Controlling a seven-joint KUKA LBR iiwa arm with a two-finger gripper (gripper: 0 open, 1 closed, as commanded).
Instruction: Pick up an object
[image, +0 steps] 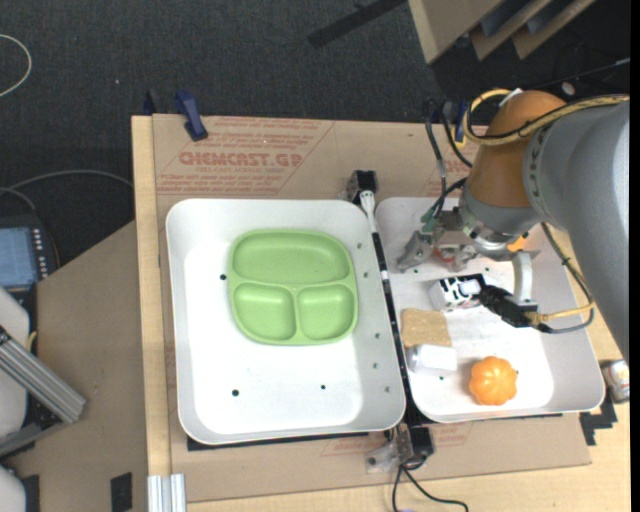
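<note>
In the right bin (570, 385) lie a small orange pumpkin-shaped object (493, 381) near the front, a tan flat square piece (426, 326) by the left wall, and a small white block (433, 358) just in front of the tan piece. My gripper (428, 250) hangs low over the back left part of the right bin, behind the tan piece and apart from it. Nothing shows in its grasp. The grey arm with its orange band (515, 125) reaches in from the right and hides the back of that bin.
The left bin (200, 370) holds a green divided plate (293, 285) in its middle. A black rail (382, 275) runs between the two bins. Cardboard (240, 150) lies under the bins, with a blue clip (190, 115) at its back left.
</note>
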